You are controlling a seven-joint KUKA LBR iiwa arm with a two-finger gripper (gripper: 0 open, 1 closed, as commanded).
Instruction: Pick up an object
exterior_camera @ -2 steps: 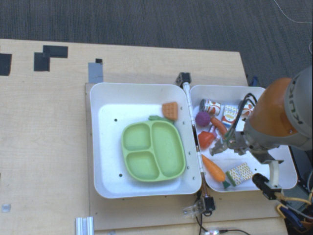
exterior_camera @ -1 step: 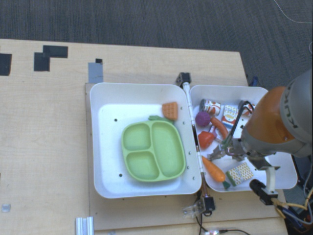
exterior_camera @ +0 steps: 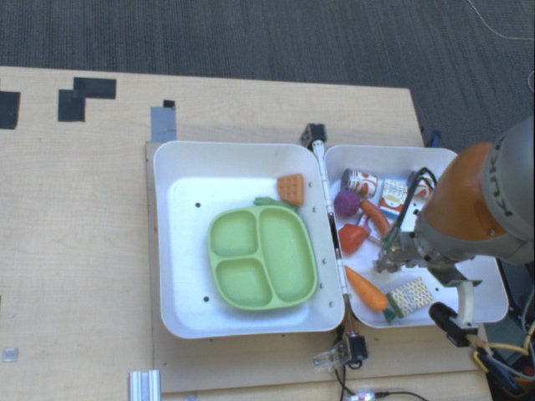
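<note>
Two shallow white bins sit side by side on the pale wooden surface, and the fingers (exterior_camera: 387,261) hang low over the right bin (exterior_camera: 493,312), under the grey arm (exterior_camera: 468,211) with its orange band. From this angle I cannot tell whether the fingers are spread or pressed together, nor whether anything sits between them. The things to pick lie crowded around them in that bin. Just to the left of the fingers in the view is a red pepper-like toy (exterior_camera: 353,237). Up and to the left of them lies a purple toy (exterior_camera: 347,202), with a slim orange-red piece (exterior_camera: 376,216) slanting between it and the fingers. Farther toward the bin's far wall are a small can (exterior_camera: 361,180) and a red-and-white packet (exterior_camera: 393,192). Below the fingers, toward the near wall, an orange carrot (exterior_camera: 366,288) lies at a slant, and just beside its green end is a small patterned box (exterior_camera: 411,294). A black cable (exterior_camera: 420,178) loops above the wrist. Well to the left of the fingers, across the shared rim, the left bin (exterior_camera: 163,249) holds a green plate (exterior_camera: 263,257) with three compartments. An orange waffle-like piece (exterior_camera: 291,189) sits at the plate's far right corner, touching or just beside its rim.
</note>
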